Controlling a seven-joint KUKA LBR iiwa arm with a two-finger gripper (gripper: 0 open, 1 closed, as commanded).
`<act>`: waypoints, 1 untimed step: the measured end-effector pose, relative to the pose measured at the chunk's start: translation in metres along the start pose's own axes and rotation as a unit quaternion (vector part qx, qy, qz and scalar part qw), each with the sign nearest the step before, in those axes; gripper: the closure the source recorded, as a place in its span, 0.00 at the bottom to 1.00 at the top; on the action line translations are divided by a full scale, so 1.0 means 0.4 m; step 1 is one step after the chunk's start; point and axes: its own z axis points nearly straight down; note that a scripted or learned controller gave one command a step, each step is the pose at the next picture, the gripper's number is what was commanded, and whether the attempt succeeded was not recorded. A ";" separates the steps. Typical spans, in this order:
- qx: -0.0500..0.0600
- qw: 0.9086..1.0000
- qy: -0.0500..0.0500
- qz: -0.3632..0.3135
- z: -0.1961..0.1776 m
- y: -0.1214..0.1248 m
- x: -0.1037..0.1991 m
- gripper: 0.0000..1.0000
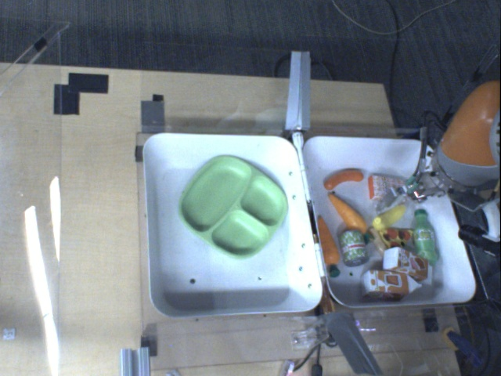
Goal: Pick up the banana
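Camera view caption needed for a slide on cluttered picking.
Gripper poised over the banana among toy foods in the right bin; green divided plate in the left bin.

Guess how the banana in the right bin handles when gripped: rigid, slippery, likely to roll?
The banana looks like a small, glossy toy, so probably rigid, light, and somewhat slick. Its curved shape would likely rock or pivot rather than roll far. It lies crowded among the green bottle and the carrot, so a push may shift neighbours too.
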 end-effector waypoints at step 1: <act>-0.001 0.992 -0.001 -0.129 -0.451 -0.024 0.007 0.00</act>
